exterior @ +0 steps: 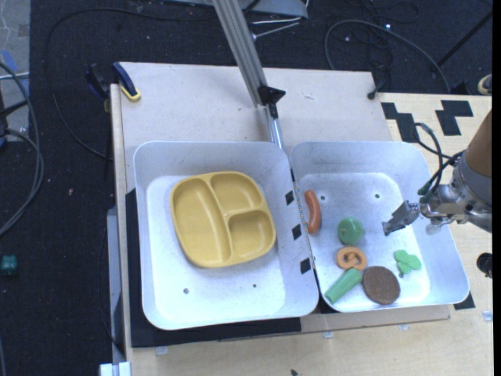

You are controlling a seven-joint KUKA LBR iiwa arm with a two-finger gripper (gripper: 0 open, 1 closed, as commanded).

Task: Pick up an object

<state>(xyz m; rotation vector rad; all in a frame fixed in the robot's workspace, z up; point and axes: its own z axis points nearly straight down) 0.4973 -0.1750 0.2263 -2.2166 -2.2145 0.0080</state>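
The right bin [368, 163] holds several toy foods: an orange-red sausage [313, 211], a round green ball-like piece [350, 229], an orange pretzel [351, 258], a green cylinder [343, 285], a brown round patty [381, 284] and a small light-green leafy piece [406, 262]. My gripper [401, 218] hangs over the right part of this bin, above and to the right of the green ball and above the leafy piece. Nothing shows between its fingers, which look slightly apart. The arm enters from the right edge.
The left bin [156, 288] contains a yellow divided plate [224, 218]. A slanted metal pole [244, 45] stands behind the bins. A blue and yellow tool [125, 82] lies at the bench's back left corner. Cables run over the dark floor.
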